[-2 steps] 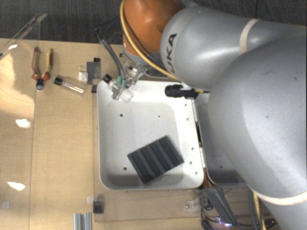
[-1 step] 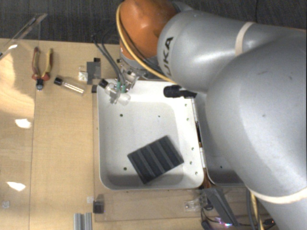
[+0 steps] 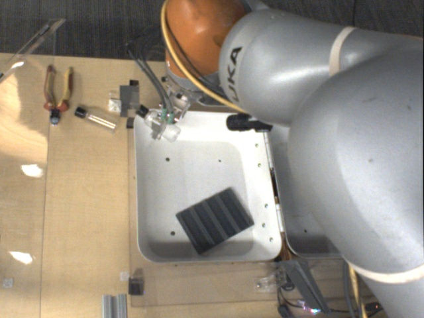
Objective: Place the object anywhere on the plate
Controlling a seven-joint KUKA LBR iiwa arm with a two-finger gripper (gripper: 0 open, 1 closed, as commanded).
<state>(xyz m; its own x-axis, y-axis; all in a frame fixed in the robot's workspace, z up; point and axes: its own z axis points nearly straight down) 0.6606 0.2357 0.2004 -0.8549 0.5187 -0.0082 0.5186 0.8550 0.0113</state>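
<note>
Camera view, looking down at a slant: the grey arm (image 3: 331, 111) came in from the right and covered most of the right bin (image 3: 311, 247), of which a bare lower corner showed below the arm. The orange band (image 3: 202, 25) sat above the wrist near the top centre, over the far edge of the left bin (image 3: 149, 244). Cables ran from the wrist down to a small cluster of clear and green parts at the bin's upper-left corner — this appeared to be the gripper (image 3: 163, 121) end, but it was too small and too cluttered to resolve, so its state could not be told, nor could anything be made out in its hold. The dark ribbed plate (image 3: 214, 219) lay flat on the floor of the left bin, toward the lower middle, turned at an angle to the bin walls and well apart from the wrist. Which item was the task's object could not be determined with confidence; nothing was seen resting on the plate. On the wooden bench (image 3: 79, 211) left of the bins lay red-handled pliers (image 3: 57, 93) and, just beside them, a small clear vial (image 3: 96, 116) with a dark cap. A small black block (image 3: 136, 285) stood near the bin's lower-left corner.
</note>
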